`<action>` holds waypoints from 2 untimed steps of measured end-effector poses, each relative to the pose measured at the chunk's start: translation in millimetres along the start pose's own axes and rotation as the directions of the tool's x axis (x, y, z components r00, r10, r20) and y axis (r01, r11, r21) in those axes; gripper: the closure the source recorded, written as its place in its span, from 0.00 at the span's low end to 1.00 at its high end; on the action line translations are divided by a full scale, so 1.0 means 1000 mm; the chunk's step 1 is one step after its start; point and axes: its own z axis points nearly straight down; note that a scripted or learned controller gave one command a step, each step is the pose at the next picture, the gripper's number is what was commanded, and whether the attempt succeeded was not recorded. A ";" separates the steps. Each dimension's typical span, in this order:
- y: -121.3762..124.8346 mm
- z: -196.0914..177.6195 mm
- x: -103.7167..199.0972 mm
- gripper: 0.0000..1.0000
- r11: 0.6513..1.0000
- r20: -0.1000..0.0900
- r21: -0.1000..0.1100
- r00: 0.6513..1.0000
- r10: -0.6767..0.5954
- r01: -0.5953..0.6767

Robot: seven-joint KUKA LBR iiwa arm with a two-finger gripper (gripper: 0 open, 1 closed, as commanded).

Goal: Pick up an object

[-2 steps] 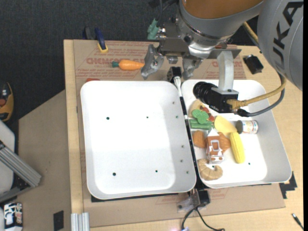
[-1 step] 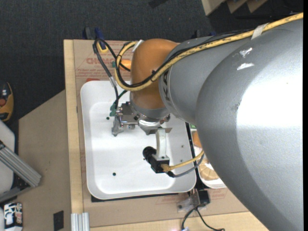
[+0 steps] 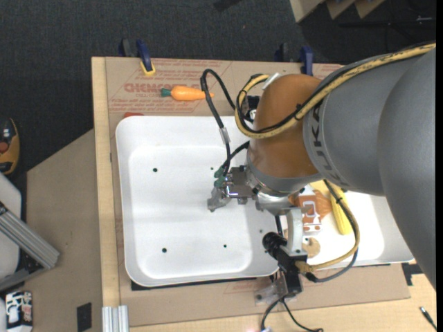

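My gripper (image 3: 220,196) hangs low over the right side of the left white bin (image 3: 149,185), close to the wall between the two bins. The orange wrist band (image 3: 284,126) and the grey arm (image 3: 387,123) hide what lies under the gripper. In the right bin (image 3: 367,244) a long yellow object (image 3: 338,211) lies beside an orange and white object (image 3: 309,211), both partly covered by the arm. A toy carrot (image 3: 184,93) rests on the cardboard behind the left bin.
Blue clamps (image 3: 145,55) hold the cardboard bench at its back edge. Black and yellow cables (image 3: 220,116) loop around the wrist. A black cable fitting (image 3: 285,258) hangs at the front edge between the bins.
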 end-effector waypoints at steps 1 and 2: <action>0.036 -0.143 0.085 0.00 1.000 -0.011 -0.024 1.000 -0.018 0.018; 0.033 -0.145 0.080 1.00 1.000 -0.003 -0.008 1.000 -0.010 0.010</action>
